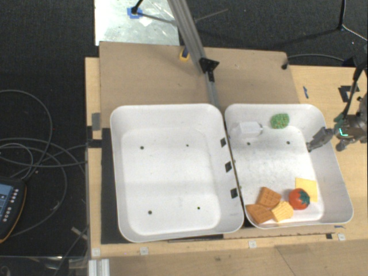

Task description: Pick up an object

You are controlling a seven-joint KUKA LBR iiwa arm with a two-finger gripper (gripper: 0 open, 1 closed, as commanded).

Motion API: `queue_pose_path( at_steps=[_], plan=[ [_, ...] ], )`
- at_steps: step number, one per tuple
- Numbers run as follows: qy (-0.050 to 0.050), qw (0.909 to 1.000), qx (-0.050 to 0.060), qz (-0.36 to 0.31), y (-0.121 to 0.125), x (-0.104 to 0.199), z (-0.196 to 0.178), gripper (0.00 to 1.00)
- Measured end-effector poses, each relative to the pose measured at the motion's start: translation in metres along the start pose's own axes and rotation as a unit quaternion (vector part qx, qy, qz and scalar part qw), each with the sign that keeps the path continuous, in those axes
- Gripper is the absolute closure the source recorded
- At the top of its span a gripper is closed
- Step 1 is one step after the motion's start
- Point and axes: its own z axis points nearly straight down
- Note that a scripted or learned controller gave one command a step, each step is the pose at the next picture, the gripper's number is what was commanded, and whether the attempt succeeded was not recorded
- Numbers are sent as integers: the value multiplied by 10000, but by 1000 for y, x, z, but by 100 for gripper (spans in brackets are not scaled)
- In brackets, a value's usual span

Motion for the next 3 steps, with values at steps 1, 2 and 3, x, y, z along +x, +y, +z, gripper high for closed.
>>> queue_pose_path(
  at_steps=[1,2,3],
  plan=[
    [7,10000,24,11,7,2,60,0],
    [9,10000,26,7,12,8,119,0],
    [5,10000,19,16,12,9,154,0]
  ],
)
